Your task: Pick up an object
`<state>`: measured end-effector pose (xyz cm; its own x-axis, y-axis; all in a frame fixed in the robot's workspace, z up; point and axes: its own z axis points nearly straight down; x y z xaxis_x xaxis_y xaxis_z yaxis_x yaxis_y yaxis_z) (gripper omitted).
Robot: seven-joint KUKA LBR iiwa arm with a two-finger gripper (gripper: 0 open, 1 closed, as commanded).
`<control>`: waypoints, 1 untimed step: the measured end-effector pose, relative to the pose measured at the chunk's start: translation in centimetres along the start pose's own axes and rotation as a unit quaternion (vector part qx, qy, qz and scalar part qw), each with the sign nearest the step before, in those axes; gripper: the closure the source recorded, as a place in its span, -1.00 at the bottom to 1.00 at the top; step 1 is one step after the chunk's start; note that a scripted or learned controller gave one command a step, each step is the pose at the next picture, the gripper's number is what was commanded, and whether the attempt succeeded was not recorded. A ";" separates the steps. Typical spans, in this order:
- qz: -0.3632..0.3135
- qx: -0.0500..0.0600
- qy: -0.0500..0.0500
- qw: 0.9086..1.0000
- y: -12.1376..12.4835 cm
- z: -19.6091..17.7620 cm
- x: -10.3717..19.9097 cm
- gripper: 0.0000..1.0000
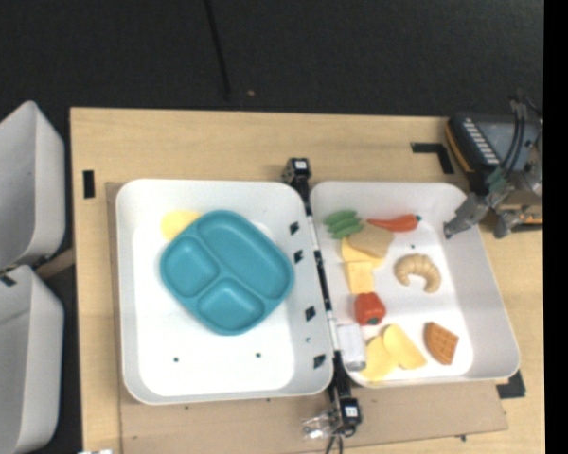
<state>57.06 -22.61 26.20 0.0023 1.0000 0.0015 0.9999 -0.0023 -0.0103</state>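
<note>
Seemingly idle, the claw [459, 221] sits at the right bin's [483, 348] far-right rim; its spread cannot be told.

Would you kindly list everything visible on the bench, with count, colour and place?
bins: two, white, side by side on the bench
divided plate: one, teal, left bin
yellow piece: one, left bin, partly under the plate's far-left edge
green vegetable: one, right bin, far left
chilli pepper: one, red-orange, right bin, far side
cheese-like pieces: several, yellow-tan, right bin, left
croissant: one, tan, right bin, middle
red piece: one, right bin
waffle-like piece: one, orange-brown, right bin, near right
gripper: one, grey, over the right bin's far-right corner
</note>
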 end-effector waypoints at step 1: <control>-0.001 -0.006 -0.001 1.000 0.2 -0.7 0.1 -1.00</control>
<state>57.29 -22.53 26.94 -0.0004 1.0000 -0.0007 1.0000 0.0004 0.0017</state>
